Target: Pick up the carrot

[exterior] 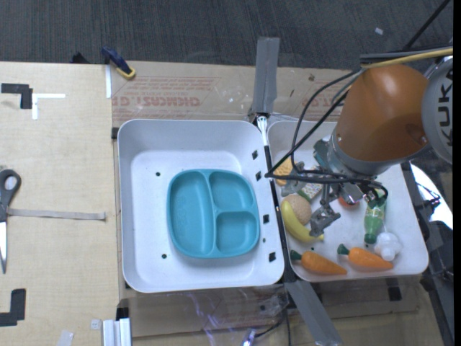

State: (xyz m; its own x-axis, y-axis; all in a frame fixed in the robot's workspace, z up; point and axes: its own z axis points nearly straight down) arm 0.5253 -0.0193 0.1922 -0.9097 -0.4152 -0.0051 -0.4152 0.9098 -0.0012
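Observation:
Two orange carrots with green tops lie along the front wall of the right bin [421,265]: one carrot [320,264] at the front left, the other carrot [369,259] to its right. My gripper [325,218] hangs over the middle of this bin, beside a yellow banana [294,218] and a short way behind the left carrot. Neither carrot is touched by the gripper. The orange wrist band [382,114] hides the back part of the bin.
A green bottle [373,220] and a white ball-like item [389,246] sit right of the gripper. A small red piece [350,201] and a tan item [285,169] lie farther back. The left bin [137,193] holds a blue divided plate [213,213].

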